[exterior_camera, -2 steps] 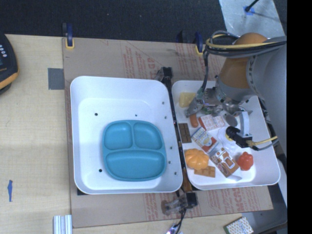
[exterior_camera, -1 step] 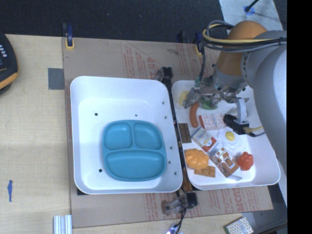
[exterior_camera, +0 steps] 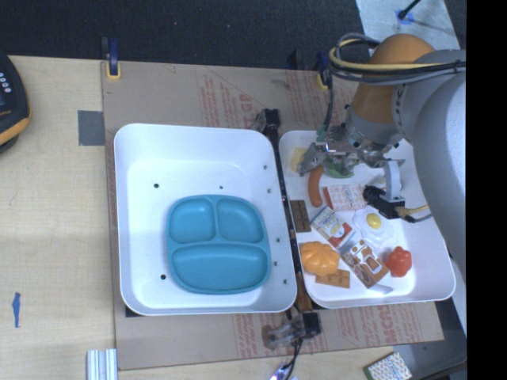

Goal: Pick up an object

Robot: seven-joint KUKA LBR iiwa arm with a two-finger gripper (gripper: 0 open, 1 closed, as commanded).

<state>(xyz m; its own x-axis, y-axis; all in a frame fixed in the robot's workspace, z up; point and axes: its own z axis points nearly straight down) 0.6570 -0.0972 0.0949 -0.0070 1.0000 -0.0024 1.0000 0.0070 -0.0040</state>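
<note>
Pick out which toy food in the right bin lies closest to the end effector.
The hot dog: it lies just below the end effector, while the orange pumpkin and red pepper sit at the bin's near end.

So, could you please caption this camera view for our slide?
KUKA arm's claw lowered over the toy-filled right bin; blue divided plate sits in the left bin.

Two shallow white bins: the left bin (exterior_camera: 135,212) holds one blue divided plate (exterior_camera: 219,243) (three compartments); the right bin (exterior_camera: 432,287) holds one sausage (exterior_camera: 315,187), one orange pumpkin (exterior_camera: 318,257), one red pepper (exterior_camera: 398,260), and several small printed packets (count uncertain).
</note>
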